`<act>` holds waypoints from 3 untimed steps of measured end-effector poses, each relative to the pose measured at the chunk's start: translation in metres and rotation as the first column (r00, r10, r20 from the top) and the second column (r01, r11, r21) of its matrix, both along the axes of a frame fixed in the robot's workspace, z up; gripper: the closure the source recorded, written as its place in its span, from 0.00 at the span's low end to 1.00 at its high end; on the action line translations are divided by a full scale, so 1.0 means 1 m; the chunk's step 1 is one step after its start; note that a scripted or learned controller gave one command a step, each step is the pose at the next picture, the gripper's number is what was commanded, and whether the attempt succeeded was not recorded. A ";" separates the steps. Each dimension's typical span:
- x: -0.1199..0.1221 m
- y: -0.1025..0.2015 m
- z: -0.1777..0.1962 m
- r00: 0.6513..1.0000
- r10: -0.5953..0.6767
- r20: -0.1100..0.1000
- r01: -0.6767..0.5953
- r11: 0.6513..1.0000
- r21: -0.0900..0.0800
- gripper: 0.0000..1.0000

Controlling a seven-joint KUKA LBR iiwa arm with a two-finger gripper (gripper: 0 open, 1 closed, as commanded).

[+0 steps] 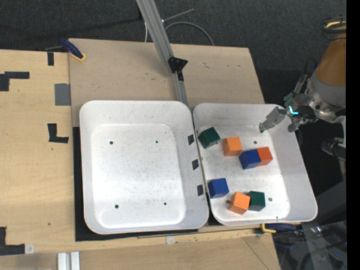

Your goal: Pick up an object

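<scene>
Arm leans in from right, gripper (pixel 279 118) over right bin's (pixel 298 207) upper right edge w/ fingers spread, nothing between them, blocks below untouched.

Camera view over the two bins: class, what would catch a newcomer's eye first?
The coloured blocks stand out, all gathered in the right bin: a green block, an orange block and a blue block among them. The gripper hangs over that bin's upper right corner, beside no block.

A wooden bench (pixel 140 72) (black tape marks) stands on dark carpet (pixel 67 10).
</scene>
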State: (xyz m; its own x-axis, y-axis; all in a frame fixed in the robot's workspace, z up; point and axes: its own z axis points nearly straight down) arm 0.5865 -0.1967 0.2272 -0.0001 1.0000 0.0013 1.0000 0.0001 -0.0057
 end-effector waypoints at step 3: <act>0.001 0.001 -0.109 1.000 0.002 -0.002 -0.002 1.000 0.000 0.00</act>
State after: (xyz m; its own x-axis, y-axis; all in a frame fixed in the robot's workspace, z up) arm 0.5874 -0.1958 0.1182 -0.0018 1.0000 0.0014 1.0000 0.0018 -0.0081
